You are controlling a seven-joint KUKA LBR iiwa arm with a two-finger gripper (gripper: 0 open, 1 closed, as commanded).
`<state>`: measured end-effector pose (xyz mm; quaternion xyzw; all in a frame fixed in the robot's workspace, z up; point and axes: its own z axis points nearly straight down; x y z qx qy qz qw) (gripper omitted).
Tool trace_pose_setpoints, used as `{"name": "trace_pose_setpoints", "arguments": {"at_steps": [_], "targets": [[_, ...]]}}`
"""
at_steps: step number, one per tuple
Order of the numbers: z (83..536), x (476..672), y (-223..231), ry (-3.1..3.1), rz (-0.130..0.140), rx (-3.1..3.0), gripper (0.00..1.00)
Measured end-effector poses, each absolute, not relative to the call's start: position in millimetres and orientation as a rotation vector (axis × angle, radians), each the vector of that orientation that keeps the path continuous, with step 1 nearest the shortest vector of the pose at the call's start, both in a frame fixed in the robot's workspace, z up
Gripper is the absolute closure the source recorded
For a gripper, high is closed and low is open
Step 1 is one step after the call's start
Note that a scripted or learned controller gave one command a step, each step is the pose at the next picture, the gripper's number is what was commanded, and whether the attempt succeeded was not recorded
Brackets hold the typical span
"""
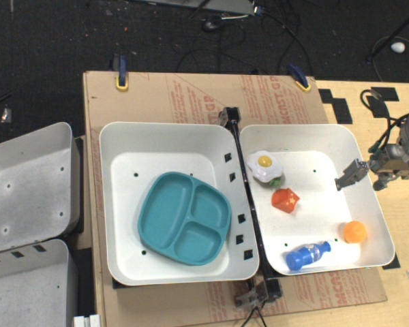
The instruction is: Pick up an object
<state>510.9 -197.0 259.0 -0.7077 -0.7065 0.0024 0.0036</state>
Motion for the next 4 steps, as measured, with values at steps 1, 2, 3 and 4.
{"name": "trace_pose_setpoints", "arguments": {"at_steps": [1, 2, 3, 4], "targets": [[263, 512.7, -197, -2.222, 0.001, -2.221, 0.00], [203, 503.7, -197, -2.216, 0.005, -2.220, 0.00], [140, 504.7, -200, -2.215, 0.004, -2.220, 0.00], [89, 503.8, -199, -2.217, 0.003, -2.220, 0.00]]}}
